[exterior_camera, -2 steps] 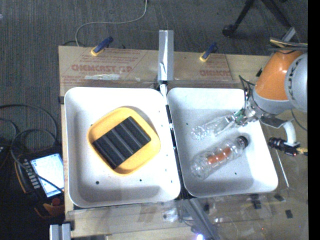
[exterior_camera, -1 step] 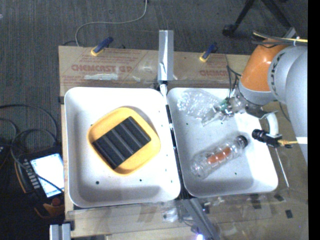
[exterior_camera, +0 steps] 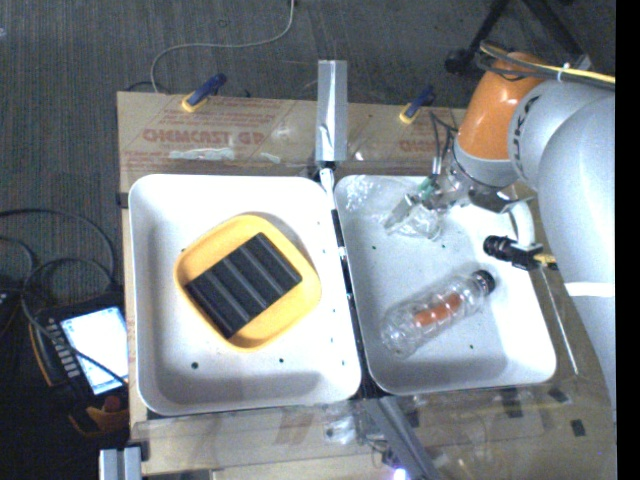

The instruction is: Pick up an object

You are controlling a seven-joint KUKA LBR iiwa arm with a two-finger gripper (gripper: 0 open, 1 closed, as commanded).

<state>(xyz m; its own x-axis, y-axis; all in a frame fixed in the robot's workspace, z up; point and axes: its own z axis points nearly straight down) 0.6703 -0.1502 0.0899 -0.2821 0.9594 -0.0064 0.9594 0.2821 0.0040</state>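
Here the claw [exterior_camera: 428, 200] seems closed on crumpled clear plastic [exterior_camera: 412, 218], right bin [exterior_camera: 520, 360].

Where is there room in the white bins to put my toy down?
Right bin: bare floor in the near corners, either side of the clear bottle, and between the bottle and the gripper. Its far end is crowded by the gripper. Left bin: thin strips around the yellow tray.
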